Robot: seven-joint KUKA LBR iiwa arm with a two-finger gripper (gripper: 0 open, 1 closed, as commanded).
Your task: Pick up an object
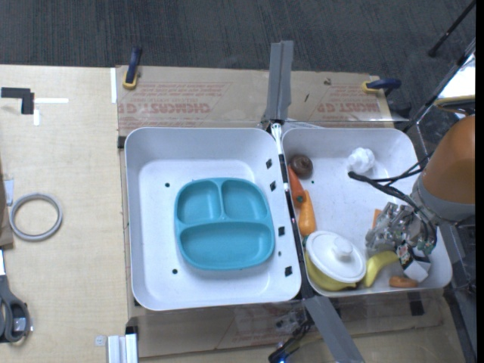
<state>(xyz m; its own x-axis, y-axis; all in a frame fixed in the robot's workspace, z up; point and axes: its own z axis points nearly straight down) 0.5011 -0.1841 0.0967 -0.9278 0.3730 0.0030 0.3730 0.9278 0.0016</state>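
Note:
The right bin (340,203) holds several objects. A brown round piece (302,165) lies near its left wall, with an orange carrot (303,204) just below it. A white lidded pot (334,257) on a yellow base sits at the front, and a yellow banana (379,267) lies beside it. A white crumpled item (361,159) rests at the back. A small orange piece (403,281) lies in the front right corner. My gripper (395,231) hangs low at the right side of this bin, just above the banana's upper end.
The left bin (151,203) holds a blue divided plate (224,223). A grey tape ring (32,216) and scissors (13,316) lie on the bench at the left. The arm's orange band (454,165) stands over the right bin's right wall.

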